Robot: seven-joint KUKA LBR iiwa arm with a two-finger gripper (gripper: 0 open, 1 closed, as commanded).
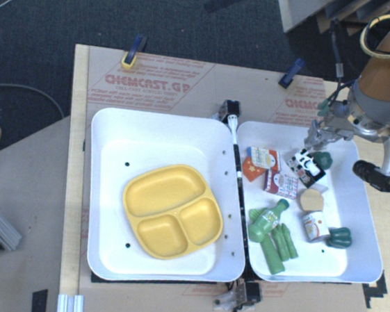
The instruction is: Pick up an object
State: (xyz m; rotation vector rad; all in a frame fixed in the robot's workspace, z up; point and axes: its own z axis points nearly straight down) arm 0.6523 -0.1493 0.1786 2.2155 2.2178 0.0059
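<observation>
My gripper (317, 139) hangs over the back of the right bin (365, 262), just above a black-and-white toy (306, 166) and a dark green round piece (322, 160). Nothing shows in its grasp. An orange-and-white packet (260, 163) lies to the left of the toy. Nearer the front sit a tan block (311, 200), a small bottle (314, 226) beside a dark green lump (340, 237), a light green bottle (266, 221) and green sticks (280, 247).
The left bin (106, 135) holds a yellow divided plate (172, 211). A black bar (237, 174) runs between the two bins. A dark handle-like part (377, 176) juts over the right bin's right rim. Clamps (131, 51) sit on the back board.
</observation>
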